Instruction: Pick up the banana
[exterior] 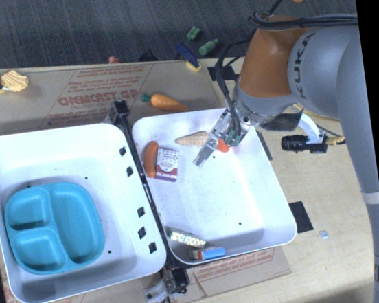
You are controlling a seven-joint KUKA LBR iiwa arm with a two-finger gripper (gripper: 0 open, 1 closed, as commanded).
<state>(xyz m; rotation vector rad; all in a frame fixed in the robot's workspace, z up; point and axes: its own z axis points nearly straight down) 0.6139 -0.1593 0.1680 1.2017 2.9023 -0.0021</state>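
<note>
task thing: the banana (191,139) is judged to be the pale, tapered piece lying flat near the far wall of the right bin (272,230). its colour is washed out, so treat this reading as probable, not certain.
pincer position: the pincer (203,156) hangs over the right bin, just beside the near side of the banana, angled down toward the bin's middle.
pincer state: you cannot tell from this view whether it is apart or together. nothing is visibly clamped in it.
obstruction: a small red-orange piece (224,145) sits against the pincer body; what it is cannot be told.
neighbours: an orange sausage-shaped toy (151,157) and a small printed packet (167,164) lie toward the bin's left wall, apart from the banana.
outside the bin: a carrot (164,102) rests on the bench beyond the far wall.
left bin: it holds a blue divided plate (52,224).
progress: judged as approach; the banana is not yet lifted.
next move: you should expect a shift toward the far wall before closing.
</note>
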